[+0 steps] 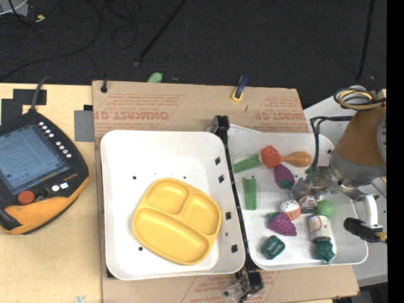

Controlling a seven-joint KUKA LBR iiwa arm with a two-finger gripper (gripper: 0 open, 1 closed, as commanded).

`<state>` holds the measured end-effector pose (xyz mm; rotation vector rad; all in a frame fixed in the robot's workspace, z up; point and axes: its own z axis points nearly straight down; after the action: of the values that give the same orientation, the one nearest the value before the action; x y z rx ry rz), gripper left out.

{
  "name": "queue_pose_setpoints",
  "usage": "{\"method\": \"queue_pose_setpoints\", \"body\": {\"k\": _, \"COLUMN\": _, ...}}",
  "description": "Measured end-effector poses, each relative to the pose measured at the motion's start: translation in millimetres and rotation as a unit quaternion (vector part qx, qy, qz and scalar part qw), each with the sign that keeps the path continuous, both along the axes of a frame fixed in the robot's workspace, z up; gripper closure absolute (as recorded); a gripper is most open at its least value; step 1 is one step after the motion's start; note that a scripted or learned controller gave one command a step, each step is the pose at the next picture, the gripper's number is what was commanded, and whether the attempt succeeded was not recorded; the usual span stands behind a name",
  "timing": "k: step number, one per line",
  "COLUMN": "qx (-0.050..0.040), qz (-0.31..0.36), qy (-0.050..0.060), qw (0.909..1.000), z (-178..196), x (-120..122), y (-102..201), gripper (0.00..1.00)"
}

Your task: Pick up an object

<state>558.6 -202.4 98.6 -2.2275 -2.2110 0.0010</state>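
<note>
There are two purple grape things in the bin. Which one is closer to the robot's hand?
The upper purple grapes, beside the red-orange toy, sit closer to the gripper than the lower bunch.

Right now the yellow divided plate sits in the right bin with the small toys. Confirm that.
Not quite. The yellow divided plate lies in the left bin, apart from the small toys, which are in the right bin. The camera view shows it.

Here's the bench (44, 257), pale wood, and a brown cardboard sheet (189, 109) lies flat across its middle. Two white bins sit on that cardboard, touching: left bin (120, 169), right bin (353, 254). Over on the left, right on the wood, rests a grey-and-orange control pendant (35, 169).
</note>
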Motion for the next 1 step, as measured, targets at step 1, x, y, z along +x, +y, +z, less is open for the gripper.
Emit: {"method": "queue_pose_setpoints", "body": {"k": 1, "qx": 0.0006, "qz": 0.005, "qy": 0.001, "qw": 1.0, "z": 3.7, "x": -52.6, "y": 73.7, "gripper": 1.0}}
